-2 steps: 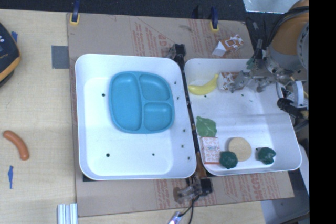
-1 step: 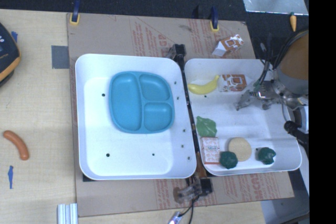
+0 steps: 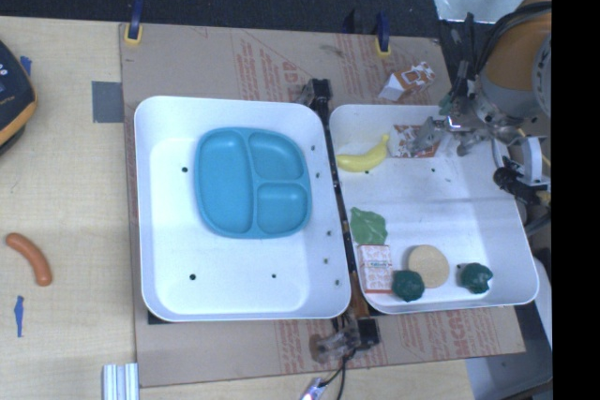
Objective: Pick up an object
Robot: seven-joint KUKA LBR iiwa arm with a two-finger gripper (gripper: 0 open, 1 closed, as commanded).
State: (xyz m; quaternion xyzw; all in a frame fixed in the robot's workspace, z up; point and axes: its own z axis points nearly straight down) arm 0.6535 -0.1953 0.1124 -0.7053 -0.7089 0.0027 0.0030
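Note:
My gripper (image 3: 424, 138) hangs low over the back of the right bin (image 3: 497, 220), just right of a yellow banana (image 3: 364, 156). A small red-and-white patch shows right at its tip; whether that is a held thing is unclear. Nearer the front of this bin lie a green leaf (image 3: 368, 225), a red-and-white carton (image 3: 375, 267), a tan round disc (image 3: 432, 263) and two dark green lumps (image 3: 408, 286) (image 3: 475, 277). The grey arm with its orange band (image 3: 518, 53) comes in from the upper right.
The left bin (image 3: 164, 248) holds a blue divided plate (image 3: 253, 181). A small red-and-white packet (image 3: 409, 82) lies on the cardboard behind the right bin. An orange sausage (image 3: 30, 258) rests on the bench at far left.

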